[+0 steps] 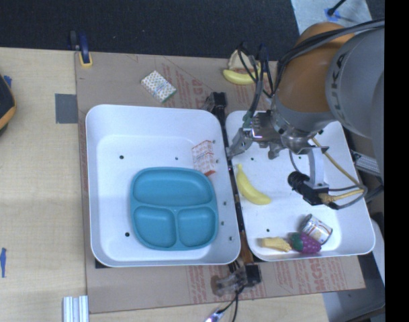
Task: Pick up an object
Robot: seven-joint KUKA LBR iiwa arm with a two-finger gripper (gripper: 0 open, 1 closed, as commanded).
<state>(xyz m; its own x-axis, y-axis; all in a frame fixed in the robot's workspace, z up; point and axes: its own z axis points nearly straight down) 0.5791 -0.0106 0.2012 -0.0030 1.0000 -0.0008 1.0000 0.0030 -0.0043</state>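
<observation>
Two white bins sit on the desk, and in the right bin [352, 237] a banana [251, 188] lies just below the gripper [239, 143], whose jaws stand apart holding nothing.

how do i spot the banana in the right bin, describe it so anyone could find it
Look at the right bin. The banana lies by its left wall, midway down, plain yellow and curved. The toy cluster sits lower, by the front edge.

Two white bins [97, 180], two bananas [252, 192], one blue divided plate [172, 206], one can [316, 229], two small packets [158, 85].
</observation>
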